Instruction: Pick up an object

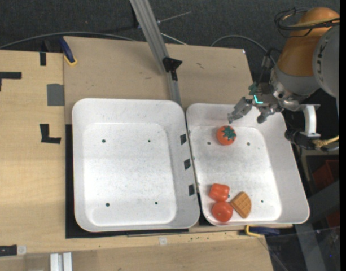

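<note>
A red tomato-like toy with a green top lies in the far part of the right bin. Near that bin's front edge sit a red pepper-like piece, a round red piece and a tan waffle-like piece, close together. My gripper hangs over the bin's far right corner, up and to the right of the tomato toy, apart from it. Its fingers are spread open with nothing between them.
The left bin lies beside the right one, joined by dark clips at the middle. A grey pole slants over the bench from the top. Tape marks and a blue clamp sit at the far left.
</note>
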`<state>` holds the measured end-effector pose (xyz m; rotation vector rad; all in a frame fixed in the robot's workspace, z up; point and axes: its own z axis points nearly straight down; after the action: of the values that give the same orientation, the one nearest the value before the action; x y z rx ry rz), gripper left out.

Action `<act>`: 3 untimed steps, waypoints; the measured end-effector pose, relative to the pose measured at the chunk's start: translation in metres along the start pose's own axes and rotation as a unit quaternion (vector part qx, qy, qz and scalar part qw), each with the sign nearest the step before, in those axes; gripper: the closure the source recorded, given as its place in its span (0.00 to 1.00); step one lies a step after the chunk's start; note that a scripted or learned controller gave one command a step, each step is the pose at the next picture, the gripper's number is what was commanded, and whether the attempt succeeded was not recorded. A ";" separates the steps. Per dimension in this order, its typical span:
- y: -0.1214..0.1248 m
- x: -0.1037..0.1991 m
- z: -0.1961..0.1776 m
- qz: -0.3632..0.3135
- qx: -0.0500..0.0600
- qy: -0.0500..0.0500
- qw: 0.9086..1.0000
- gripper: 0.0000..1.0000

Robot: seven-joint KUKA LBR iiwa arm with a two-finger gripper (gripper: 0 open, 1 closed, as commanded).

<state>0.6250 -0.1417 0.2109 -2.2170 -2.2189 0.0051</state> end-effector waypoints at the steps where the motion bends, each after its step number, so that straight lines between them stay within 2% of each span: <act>1: 0.001 0.000 -0.003 -0.001 -0.002 -0.001 1.000 0.00; 2: 0.004 0.005 0.042 -0.001 0.000 -0.001 1.000 0.00; 3: -0.005 0.005 0.090 0.000 0.000 -0.001 1.000 0.00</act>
<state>0.6199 -0.1370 0.1211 -2.2168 -2.2203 0.0073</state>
